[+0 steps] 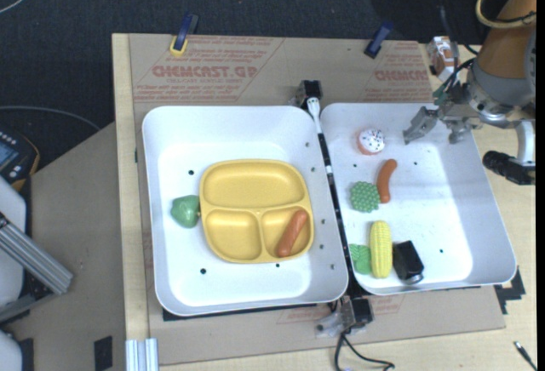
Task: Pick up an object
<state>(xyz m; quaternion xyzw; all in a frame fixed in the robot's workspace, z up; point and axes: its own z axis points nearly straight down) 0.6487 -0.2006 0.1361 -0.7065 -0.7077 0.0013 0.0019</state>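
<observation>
My gripper (pixel 438 128) hangs over the far right part of the right bin (pixel 477 216), open, with nothing between its fingers. To its left lies a small white and red round toy (pixel 371 140). Below that are an orange-red sausage (pixel 387 179), a green broccoli piece (pixel 364 196), a yellow corn cob (pixel 381 248), a green piece (pixel 360 258) and a black block (pixel 407 260). All of these lie apart from the gripper.
The left bin (pixel 170 156) holds a yellow divided plate (pixel 253 182) with a sausage (pixel 293 232) in its lower right compartment. A green toy (pixel 185 210) lies left of the plate. A black divider clip (pixel 312 92) sits between the bins.
</observation>
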